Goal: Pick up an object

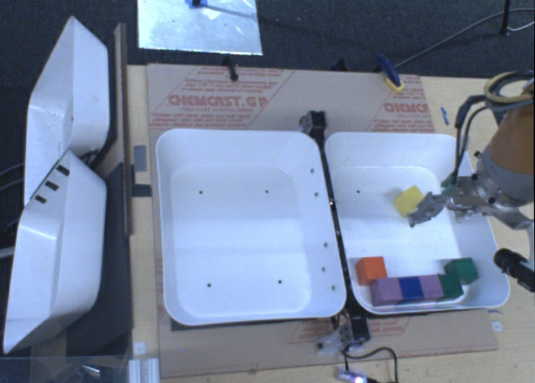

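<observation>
The gripper (422,211) reaches into the right bin (368,160) from the right side, its grey tip low over the bin floor. Whether it is wide or narrow cannot be told from this angle. The yellow block (409,200) lies just beside the tip, slightly up and to its left, close enough that contact cannot be ruled out (nothing shows it being held).

Below the gripper, along the bin's near wall, a row of blocks sits packed together: an orange block (371,269) at the left end, then a purple block (386,290), a blue block (410,288), a pink block (431,287), and a green block (459,273) at the right end.

To the gripper's left, beyond the shared wall, lies the left bin (180,164). The arm (512,155) rises to the gripper's right.
</observation>
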`<state>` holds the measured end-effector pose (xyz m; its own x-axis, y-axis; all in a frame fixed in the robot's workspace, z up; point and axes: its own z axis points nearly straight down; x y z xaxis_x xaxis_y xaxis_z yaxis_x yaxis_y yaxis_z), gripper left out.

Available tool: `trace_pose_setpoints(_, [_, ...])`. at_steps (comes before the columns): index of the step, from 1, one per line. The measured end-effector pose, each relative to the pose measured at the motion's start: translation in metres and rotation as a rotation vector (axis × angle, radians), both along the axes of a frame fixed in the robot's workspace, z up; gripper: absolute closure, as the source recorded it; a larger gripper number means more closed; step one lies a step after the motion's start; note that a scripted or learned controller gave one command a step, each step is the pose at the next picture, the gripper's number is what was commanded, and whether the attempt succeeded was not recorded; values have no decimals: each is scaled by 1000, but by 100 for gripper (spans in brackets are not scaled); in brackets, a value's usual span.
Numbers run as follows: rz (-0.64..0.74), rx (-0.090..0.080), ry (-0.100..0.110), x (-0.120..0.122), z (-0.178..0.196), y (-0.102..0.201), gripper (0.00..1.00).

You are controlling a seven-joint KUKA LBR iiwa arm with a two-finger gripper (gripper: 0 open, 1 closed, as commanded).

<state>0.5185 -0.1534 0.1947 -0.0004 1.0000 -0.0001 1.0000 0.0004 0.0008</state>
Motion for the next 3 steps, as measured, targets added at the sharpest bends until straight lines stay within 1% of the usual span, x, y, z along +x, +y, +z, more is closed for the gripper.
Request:
trace_pose_setpoints(1, [0, 2, 9, 61, -100, -27, 0])
trace_pose_setpoints(2, [0, -1, -4, 116, -106, -53, 0])
trace_pose_setpoints(3, [-30, 0, -3, 95, -68, -39, 0])
